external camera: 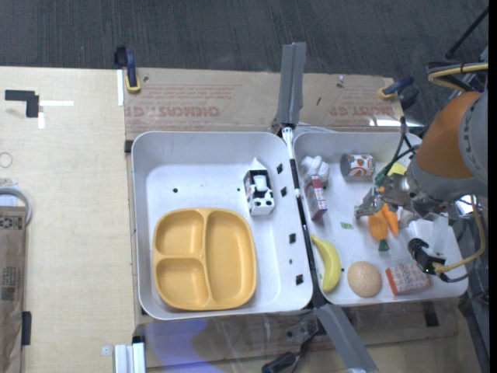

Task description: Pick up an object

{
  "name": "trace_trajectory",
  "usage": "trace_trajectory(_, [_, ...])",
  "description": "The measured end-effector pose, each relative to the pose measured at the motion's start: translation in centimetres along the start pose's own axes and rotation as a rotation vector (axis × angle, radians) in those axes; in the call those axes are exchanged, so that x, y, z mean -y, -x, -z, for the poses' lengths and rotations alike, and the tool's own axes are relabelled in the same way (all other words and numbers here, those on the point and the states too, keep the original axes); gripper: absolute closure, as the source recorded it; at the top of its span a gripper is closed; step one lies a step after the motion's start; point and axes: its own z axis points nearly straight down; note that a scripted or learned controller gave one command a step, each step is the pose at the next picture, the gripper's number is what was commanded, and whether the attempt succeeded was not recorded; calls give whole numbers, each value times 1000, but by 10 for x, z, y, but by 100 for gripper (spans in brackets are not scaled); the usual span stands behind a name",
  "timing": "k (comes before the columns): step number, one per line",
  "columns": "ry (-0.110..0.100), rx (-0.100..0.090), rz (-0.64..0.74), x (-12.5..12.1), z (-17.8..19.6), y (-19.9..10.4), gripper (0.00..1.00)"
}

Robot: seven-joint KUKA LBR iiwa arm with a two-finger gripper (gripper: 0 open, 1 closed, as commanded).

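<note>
My gripper point(374, 208) is low in the right bin point(342, 140), directly over an orange carrot-like piece point(379, 226) that lies against its tip. The grey arm with its orange band point(446, 142) comes in from the right and hides part of the bin's right side. Close by in the same bin lie a tan round ball point(363, 279), a yellow banana point(328, 263), a red-and-white packet point(406, 278), a small red-and-white can point(358, 165), a pink-red box point(317, 197) and a white object point(313, 165).
The left bin point(147, 208) holds a yellow divided plate point(206, 259) and a black-and-white carton point(259, 193) near its right wall. A grey divider post point(291, 84) stands between the bins at the back. Cables point(435, 264) hang by the arm.
</note>
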Motion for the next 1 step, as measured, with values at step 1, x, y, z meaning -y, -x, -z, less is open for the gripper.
trace_trajectory(1, [-5,1,2,1,7,1,100])
